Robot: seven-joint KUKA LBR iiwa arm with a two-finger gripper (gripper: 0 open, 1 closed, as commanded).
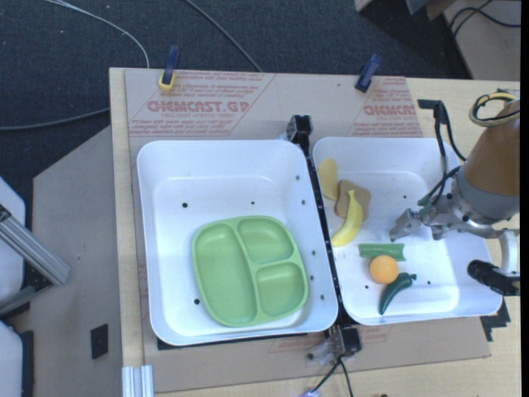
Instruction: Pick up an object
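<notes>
Pincer [411, 222] above green bar [381, 252], orange ball [383, 270].

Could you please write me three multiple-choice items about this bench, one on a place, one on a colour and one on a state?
1. Where does the green divided tray lie?
A. In the left bin
B. In the right bin
C. On the bare bench

2. What colour is the round ball in the right bin?
A. Blue
B. Orange
C. White

3. How does the banana stand with the pincer?
A. Held between its fingers
B. Lying in the bin, apart from it
C. Hanging above the bin

Answers: 1 A, the tray rests on the left bin's floor. 2 B, the ball is plainly orange. 3 B, the banana lies near the divider, left of the pincer.
</notes>
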